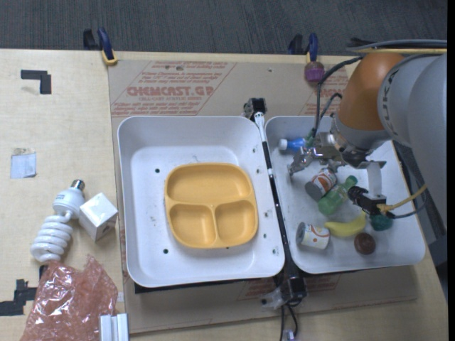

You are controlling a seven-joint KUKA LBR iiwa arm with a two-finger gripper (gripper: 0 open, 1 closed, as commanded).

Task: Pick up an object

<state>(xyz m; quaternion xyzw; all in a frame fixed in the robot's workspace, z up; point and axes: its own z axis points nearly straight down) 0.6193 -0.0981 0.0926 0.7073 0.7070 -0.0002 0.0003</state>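
While the end effector (302, 158), grip state unclear, hovers in the right bin (409, 251), one yellow divided tray (211, 204) fills the left bin (142, 261).

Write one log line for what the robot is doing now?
arm: over right bin | gripper: low among clutter, near can | grasp: none seen | left bin: yellow tray

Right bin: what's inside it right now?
The right bin holds a banana, a green bottle, a small can, a white cup, a dark round fruit and a blue-capped item. The arm covers the far right corner.
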